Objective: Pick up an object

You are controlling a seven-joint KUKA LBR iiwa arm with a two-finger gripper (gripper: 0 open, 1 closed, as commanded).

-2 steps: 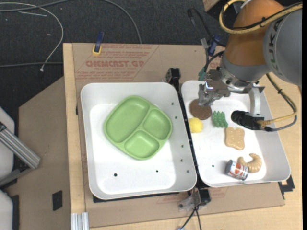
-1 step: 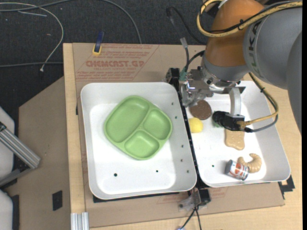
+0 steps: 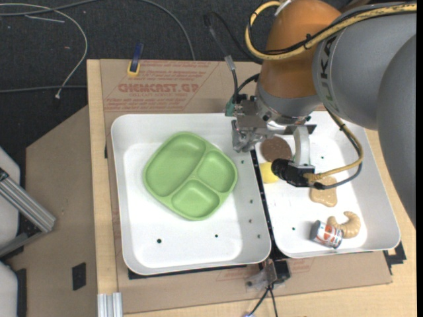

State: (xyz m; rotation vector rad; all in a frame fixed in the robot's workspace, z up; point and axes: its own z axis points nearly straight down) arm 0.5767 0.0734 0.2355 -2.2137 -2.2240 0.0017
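Where right bin (image 3: 378,200) meets left bin (image 3: 129,200), far end: pincer (image 3: 246,139), just beside brown disc (image 3: 275,149) in right bin. Can't tell its opening or any hold. Same bin, front: croissant (image 3: 349,224) & small can (image 3: 326,234), touching. Left bin: green divided plate (image 3: 190,175).

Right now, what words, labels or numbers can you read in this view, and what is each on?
"CHEMCAST GP" in red, last letters unsure: on the cardboard sheet behind the left bin.
Smaller red lines under it: too blurred to read.
Label on the small can in the right bin: too small to read.
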